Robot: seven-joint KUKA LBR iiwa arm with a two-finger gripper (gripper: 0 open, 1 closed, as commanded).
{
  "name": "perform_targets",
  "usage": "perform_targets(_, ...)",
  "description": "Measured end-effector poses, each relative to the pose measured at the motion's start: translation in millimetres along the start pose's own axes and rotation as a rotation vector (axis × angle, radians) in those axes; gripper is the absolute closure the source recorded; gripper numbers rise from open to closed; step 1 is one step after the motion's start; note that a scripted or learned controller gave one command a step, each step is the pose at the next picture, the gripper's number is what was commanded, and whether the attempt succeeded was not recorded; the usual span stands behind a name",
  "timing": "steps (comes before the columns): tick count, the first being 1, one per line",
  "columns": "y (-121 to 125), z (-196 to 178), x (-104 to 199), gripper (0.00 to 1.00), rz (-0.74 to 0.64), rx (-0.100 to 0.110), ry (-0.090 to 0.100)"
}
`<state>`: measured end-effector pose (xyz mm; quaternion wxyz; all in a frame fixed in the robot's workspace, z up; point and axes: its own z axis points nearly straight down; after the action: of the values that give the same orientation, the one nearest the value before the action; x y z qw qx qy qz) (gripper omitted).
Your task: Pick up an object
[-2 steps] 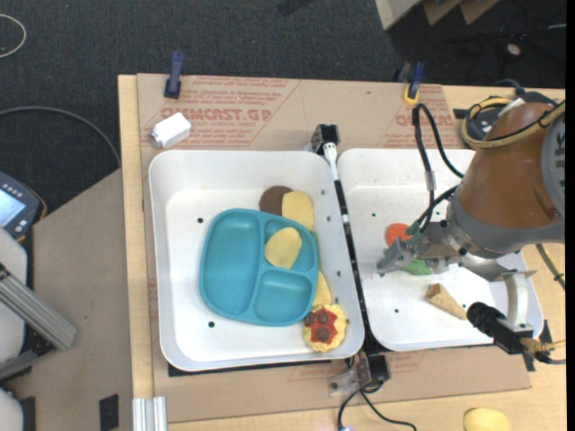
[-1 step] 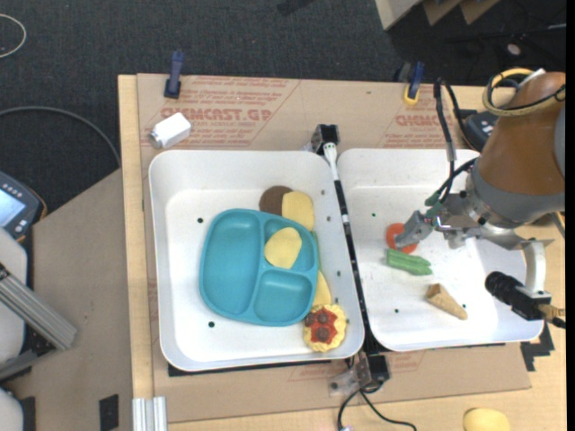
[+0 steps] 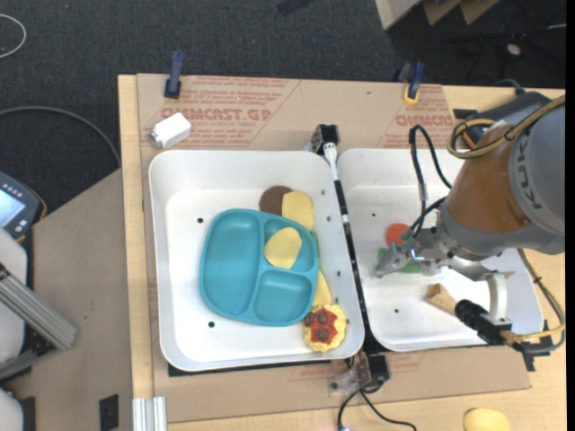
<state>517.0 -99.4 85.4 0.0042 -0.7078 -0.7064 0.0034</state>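
The arm reaches into the right bin (image 3: 530, 317) with its gripper (image 3: 395, 260) low near that bin's middle, pointing toward nine o'clock; how far it is open, and whether it has hold of anything, I cannot tell. A small red-orange piece (image 3: 396, 234) lies just beside the tip at twelve o'clock, probably the target, since the tool sits so close; a tan wedge (image 3: 439, 296) rests at four o'clock. The left bin (image 3: 171, 241) keeps a blue divided plate (image 3: 243, 272) carrying a yellow piece (image 3: 284, 246), with a pizza toy (image 3: 324, 326) at its five o'clock corner.
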Motion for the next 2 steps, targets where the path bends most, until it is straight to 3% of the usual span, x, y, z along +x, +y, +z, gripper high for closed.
perform_targets(1,60.3,-50.7,-31.5,0.0,-0.003,-0.02,-0.006)
perform_targets(2,45.8,3.3,0.3,0.0,-0.004,-0.004,0.002)
